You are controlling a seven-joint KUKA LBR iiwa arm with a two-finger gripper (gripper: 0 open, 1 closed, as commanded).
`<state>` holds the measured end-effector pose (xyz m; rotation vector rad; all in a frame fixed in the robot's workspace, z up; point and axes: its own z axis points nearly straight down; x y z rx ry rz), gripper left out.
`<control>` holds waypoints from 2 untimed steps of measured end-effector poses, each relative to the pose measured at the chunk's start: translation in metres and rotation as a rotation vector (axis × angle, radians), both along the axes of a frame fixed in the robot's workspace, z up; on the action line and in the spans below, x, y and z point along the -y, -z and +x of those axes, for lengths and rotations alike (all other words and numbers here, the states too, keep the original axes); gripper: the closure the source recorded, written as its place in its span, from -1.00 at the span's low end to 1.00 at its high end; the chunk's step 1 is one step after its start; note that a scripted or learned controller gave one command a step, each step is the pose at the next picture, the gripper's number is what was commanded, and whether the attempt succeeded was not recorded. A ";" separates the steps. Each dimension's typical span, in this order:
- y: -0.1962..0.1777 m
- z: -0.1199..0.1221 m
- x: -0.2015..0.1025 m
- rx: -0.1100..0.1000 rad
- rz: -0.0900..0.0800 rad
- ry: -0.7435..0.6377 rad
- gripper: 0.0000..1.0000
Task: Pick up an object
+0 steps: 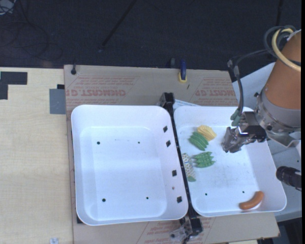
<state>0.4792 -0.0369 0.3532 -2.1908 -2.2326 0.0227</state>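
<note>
Nearest the camera, a sausage (251, 201) lies in the right bin (274, 187), below and a little right of the gripper (233, 142). Whether the gripper is spread or pressed together cannot be told. Closest candidates sit just to its left: corn (207, 132), a pea pod (197, 141) lying diagonally, and another pod (203, 159) lower left.

Printed in red on the brown board (127, 83) under the bins: mirrored lettering, roughly "CHEMCAST GP", seen at upper left and again at upper right. More red print along the lower edge, too small to read.
</note>
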 end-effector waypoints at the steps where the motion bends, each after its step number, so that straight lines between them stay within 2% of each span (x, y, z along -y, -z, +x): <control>1: -0.009 0.000 0.000 -0.003 0.000 -0.009 1.00; 2: -0.018 0.000 0.000 -0.006 0.000 -0.019 1.00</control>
